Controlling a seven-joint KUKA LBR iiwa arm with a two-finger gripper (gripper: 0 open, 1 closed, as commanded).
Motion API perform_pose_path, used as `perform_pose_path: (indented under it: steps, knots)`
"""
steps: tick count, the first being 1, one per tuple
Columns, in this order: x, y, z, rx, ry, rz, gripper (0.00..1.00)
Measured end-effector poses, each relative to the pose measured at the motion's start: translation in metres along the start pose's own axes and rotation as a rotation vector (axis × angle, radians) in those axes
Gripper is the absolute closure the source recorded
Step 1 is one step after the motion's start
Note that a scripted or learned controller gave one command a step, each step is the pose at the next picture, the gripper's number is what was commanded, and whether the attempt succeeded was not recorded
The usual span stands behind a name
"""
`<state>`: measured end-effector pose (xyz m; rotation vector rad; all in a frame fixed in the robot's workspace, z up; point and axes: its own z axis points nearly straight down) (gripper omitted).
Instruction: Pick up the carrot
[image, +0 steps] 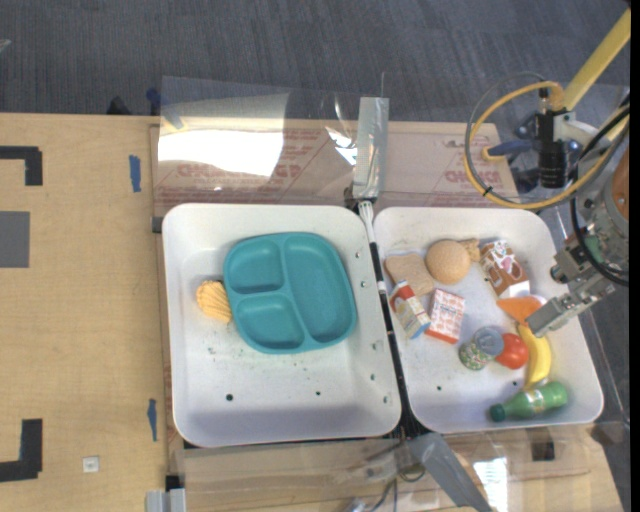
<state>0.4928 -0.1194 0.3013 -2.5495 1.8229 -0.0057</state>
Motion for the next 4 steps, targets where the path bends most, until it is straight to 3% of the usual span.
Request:
perform_pose_path:
  steps: [1, 2, 3, 4]
  knots:
    - [0.073, -0.009, -0.104, -0.002, 0.003, -0.119, 1.0]
    - [0.023, -0.034, -0.019, -0.01, -0.009, -0.174, 1.0]
    - [0.076, -0.011, -0.19, 0.002, 0.009, -0.226, 1.0]
    - [0.022, -0.056, -0.087, -0.009, -0.01, -0.317, 1.0]
